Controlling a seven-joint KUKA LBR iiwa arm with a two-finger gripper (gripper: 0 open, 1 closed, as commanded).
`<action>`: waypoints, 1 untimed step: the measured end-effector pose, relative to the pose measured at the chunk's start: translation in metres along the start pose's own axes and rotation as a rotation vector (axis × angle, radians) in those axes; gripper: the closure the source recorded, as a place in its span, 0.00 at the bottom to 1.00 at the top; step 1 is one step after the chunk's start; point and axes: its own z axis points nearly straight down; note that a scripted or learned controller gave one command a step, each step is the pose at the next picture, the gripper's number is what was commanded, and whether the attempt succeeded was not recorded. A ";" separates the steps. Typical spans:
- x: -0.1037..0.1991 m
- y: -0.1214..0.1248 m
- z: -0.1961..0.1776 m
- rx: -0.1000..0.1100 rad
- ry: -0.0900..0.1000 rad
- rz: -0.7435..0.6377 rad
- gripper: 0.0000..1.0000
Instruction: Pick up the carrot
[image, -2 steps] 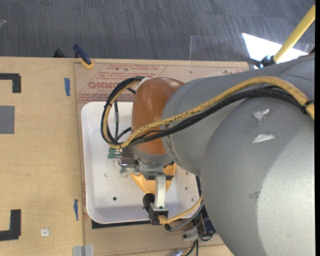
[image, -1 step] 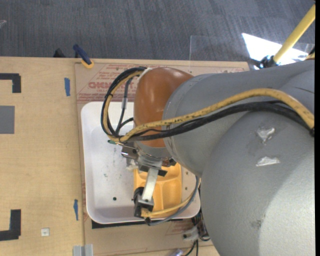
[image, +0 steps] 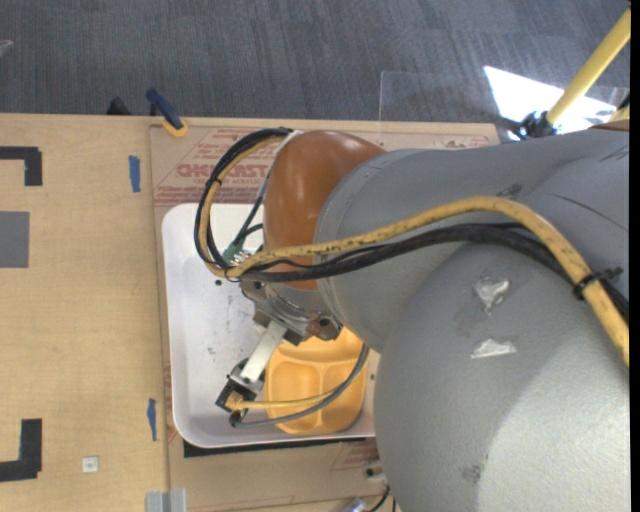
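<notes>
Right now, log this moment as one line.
arm: low over white bin | yellow tray: in bin, partly under arm | pick: unconfirmed

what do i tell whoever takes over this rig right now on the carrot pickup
State of the gripper: cannot tell.
The arm reaches low into the white bin, its wrist end over a yellow divided tray at the bin's near edge.
The arm blocks much of the bin, so where the carrot lies cannot be told.
Done: no grasp confirmed.
Left: locate the carrot, grasp it, lift it.
</notes>
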 end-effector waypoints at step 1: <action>-0.043 0.027 -0.154 0.004 -0.014 0.000 1.00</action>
